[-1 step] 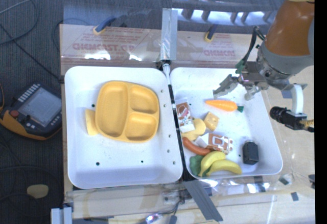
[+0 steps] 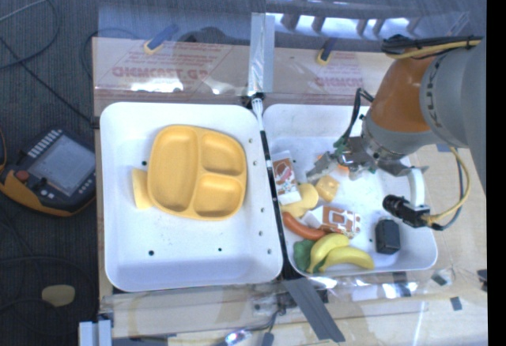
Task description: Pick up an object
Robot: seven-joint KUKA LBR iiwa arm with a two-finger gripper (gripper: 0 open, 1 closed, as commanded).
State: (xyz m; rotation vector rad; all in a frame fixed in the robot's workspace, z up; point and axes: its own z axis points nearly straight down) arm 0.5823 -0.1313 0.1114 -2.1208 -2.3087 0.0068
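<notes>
Gripper (image 2: pixel 341 165) low in the right bin (image 2: pixel 357 122), reached in from the right under the grey arm (image 2: pixel 443 92) with its orange band. Whether open or shut, and whether holding anything: cannot tell, wrist in the way. Just below and left of the tool, nearly touching: a small yellow lemon-like piece (image 2: pixel 326 189), roundish, no clear long axis. Left of that, a pale yellow block (image 2: pixel 307 196) and a red-and-white packet (image 2: pixel 284 173), long axis running away from the camera. Further below: a second red-and-white packet (image 2: pixel 341 220), an orange carrot (image 2: pixel 303 227) lying on a diagonal, a yellow banana (image 2: pixel 341 254) with long axis left to right, a green piece (image 2: pixel 303 251) beside it. Below and right of the tool: a black block (image 2: pixel 387 236). Well to the left, in the left bin (image 2: pixel 118 178): a yellow divided tray (image 2: pixel 196 171).
</notes>
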